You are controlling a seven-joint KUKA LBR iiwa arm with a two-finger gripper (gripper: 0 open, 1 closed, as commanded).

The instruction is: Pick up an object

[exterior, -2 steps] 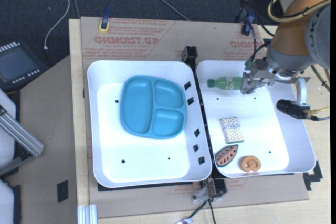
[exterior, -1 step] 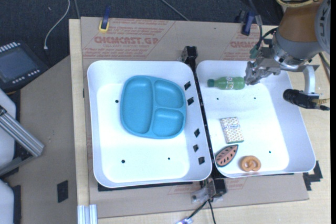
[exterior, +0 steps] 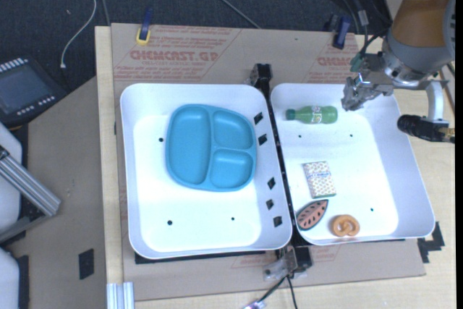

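Arm (exterior: 423,7): grey with an orange band, reaching in from the right over the far part of the right bin (exterior: 405,177).
Gripper (exterior: 354,99): hangs just right of the bottle's cap end, near the far rim; nothing shows between its tips, and whether they are spread or pressed together cannot be told.
Bottle (exterior: 312,114): green, lying on its side in the far part of the right bin, long axis running left to right (the likeliest target, being nearest the gripper).
Handling: judged light and stiff, with a smooth round body that may roll or slip; best taken across the middle of the body, jaws squarely across the long axis.
Packet (exterior: 319,179): small, flat, patterned, mid-bin, well apart from the bottle.
Leaf (exterior: 312,214): flat reddish piece near the front-left corner of the right bin.
Pretzel (exterior: 345,226): small orange ring just right of the leaf.
Left bin (exterior: 145,221): bears a blue plate (exterior: 210,147) with three compartments.
Progress: judged at the approach; no grasp yet made.
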